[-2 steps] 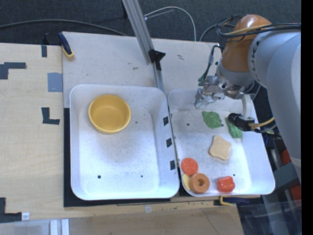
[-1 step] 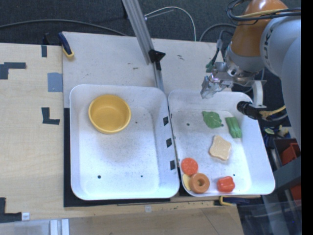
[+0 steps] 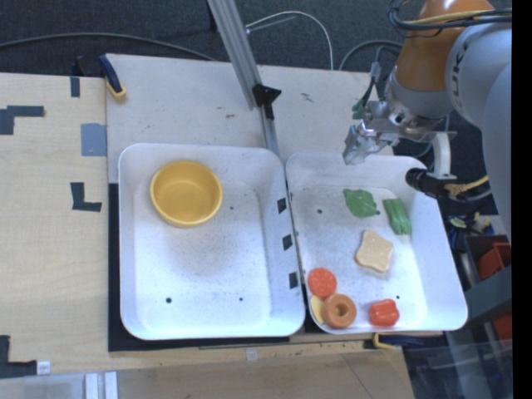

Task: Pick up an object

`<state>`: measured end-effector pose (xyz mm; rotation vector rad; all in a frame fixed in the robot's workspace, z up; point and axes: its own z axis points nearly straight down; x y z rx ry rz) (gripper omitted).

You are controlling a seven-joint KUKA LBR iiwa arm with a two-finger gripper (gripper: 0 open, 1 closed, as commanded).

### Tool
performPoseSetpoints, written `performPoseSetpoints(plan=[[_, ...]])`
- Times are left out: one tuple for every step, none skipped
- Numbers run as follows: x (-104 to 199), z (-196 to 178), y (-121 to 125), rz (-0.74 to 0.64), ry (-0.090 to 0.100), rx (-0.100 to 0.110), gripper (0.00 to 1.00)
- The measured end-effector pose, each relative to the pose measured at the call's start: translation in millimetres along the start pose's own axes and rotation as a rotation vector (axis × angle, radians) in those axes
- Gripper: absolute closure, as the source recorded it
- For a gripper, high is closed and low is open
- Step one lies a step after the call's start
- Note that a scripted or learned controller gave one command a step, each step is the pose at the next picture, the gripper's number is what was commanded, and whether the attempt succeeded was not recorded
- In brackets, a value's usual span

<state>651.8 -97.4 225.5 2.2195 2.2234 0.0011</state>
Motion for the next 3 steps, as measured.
performPoseSetpoints(plan=[[62, 4, -9, -0.005, 0.001, 0.003, 1.0], [111, -4, -7, -0.005, 0.001, 0.001, 1.0], [168, -3, -21, -0.006, 0.001, 0.004, 1.0]])
